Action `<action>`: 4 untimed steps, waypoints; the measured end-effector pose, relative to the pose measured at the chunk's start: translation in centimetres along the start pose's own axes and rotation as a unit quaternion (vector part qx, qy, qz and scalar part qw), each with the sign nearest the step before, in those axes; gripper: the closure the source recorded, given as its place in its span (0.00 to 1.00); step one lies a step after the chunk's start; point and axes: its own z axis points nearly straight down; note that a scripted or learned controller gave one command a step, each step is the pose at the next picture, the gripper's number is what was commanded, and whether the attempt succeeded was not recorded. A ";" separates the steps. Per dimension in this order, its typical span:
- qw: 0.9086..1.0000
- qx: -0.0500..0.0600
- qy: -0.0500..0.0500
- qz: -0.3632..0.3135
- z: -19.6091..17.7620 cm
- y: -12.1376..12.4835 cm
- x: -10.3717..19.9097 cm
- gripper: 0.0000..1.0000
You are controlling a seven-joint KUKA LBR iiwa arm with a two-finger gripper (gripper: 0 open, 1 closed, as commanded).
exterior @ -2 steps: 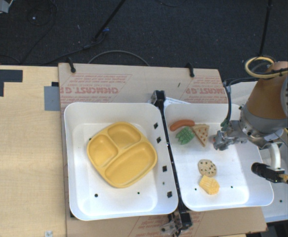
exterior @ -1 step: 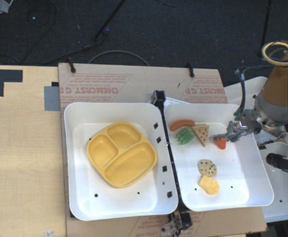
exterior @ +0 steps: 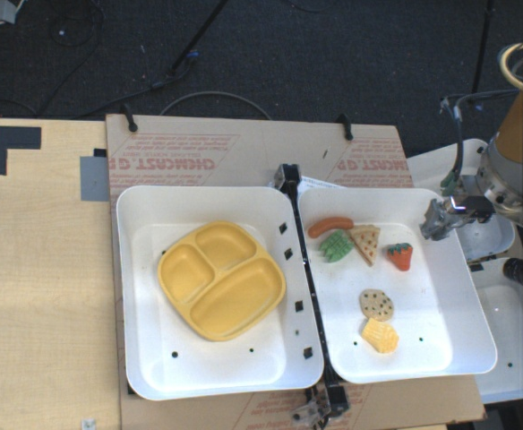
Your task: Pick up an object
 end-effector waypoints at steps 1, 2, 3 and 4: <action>1.000 0.004 0.001 -0.001 0.8 -0.2 4.5 1.00; 1.000 0.003 0.001 -0.001 1.0 1.1 9.0 1.00; 1.000 0.004 0.001 -0.001 1.2 1.2 13.6 1.00; 1.000 0.003 0.001 -0.002 1.6 2.3 19.4 1.00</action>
